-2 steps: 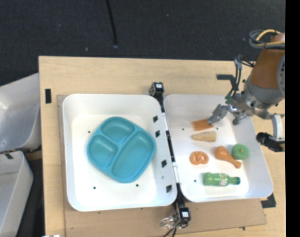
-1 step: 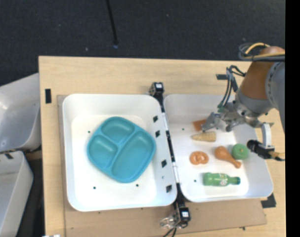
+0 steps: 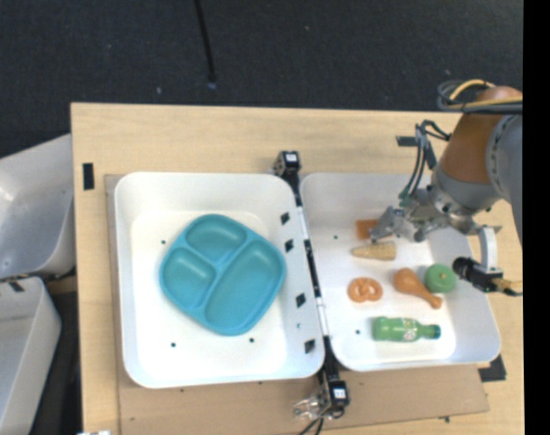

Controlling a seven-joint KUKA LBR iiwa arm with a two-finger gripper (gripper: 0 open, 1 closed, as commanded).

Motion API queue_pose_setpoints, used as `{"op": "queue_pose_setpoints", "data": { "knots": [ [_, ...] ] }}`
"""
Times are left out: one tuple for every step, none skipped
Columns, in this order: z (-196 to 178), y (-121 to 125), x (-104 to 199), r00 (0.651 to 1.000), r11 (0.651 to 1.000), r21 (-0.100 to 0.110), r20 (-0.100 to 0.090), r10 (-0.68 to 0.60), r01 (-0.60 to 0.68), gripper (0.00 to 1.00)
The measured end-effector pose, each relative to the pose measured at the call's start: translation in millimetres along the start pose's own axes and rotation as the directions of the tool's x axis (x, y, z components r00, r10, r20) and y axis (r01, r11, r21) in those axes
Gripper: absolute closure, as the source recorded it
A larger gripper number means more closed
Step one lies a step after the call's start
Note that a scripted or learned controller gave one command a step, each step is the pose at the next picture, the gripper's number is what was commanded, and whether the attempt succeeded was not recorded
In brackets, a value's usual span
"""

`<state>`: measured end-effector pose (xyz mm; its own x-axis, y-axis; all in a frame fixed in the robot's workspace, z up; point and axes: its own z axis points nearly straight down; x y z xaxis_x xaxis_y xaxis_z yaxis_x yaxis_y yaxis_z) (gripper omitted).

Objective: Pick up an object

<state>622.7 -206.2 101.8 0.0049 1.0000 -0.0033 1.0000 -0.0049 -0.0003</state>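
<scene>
A pale wooden tabletop on dark carpet carries two shallow white bins. The left bin holds a blue divided plastic plate. The right bin holds the candidates: a beige cone-shaped piece, an orange pretzel toy, an orange drumstick toy, a green ball and a green bottle. The gripper hovers low just above the beige piece; whether its fingers are apart or together I cannot tell. Nothing looks lifted, so the pick seems not yet made.
</scene>
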Motion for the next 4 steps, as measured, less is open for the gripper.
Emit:
{"op": "queue_pose_setpoints", "data": {
  "knots": [
    [-12, 1, -1, 1.0, 1.0, -0.004, 0.001, 0.0, 0.0, 1.0],
    [-74, 9, 0, 1.0, 1.0, -0.007, -0.001, -0.007, 0.007, 1.0],
    [-124, 10, -2, 1.0, 1.0, -0.006, -0.001, -0.008, 0.008, 1.0],
    [-117, 18, 47, 1.0, 1.0, -0.001, -0.003, -0.01, 0.01, 1.0]
  ]
}}
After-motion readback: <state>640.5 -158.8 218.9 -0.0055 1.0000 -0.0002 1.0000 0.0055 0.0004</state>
